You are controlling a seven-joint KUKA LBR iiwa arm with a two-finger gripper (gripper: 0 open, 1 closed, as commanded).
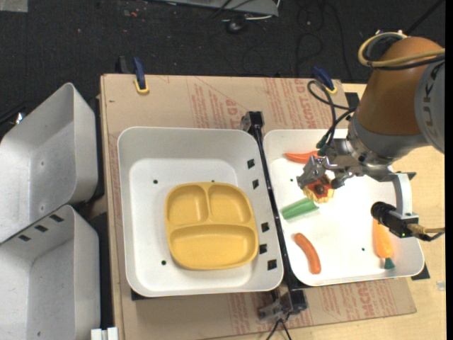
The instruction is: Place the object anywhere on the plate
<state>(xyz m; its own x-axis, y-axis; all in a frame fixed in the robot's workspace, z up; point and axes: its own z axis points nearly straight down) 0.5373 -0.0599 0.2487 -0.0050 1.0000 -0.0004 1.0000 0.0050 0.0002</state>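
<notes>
Where my arm reaches in from the right of the frame, my pincer point(318, 181) hangs low over the right bin point(354, 275), in its upper left part. Something small, red and yellow point(322, 189), sits right at its tips, but I cannot tell whether my pincer is apart, together, or clamped on it.

Just below lies a green piece point(297, 208), tilted. Lower down, toward the bin's bottom edge, lies a red sausage point(308, 252). An orange-red pepper point(301, 157) lies near the bin's top left, just above my pincer. A carrot point(383, 243) rests at the bin's right side, well apart from the others.

The plate point(211, 226), yellow with three compartments, sits in the middle of the left bin point(141, 190), left of centre in the frame. Both bins rest on the brown surface point(212, 94).
</notes>
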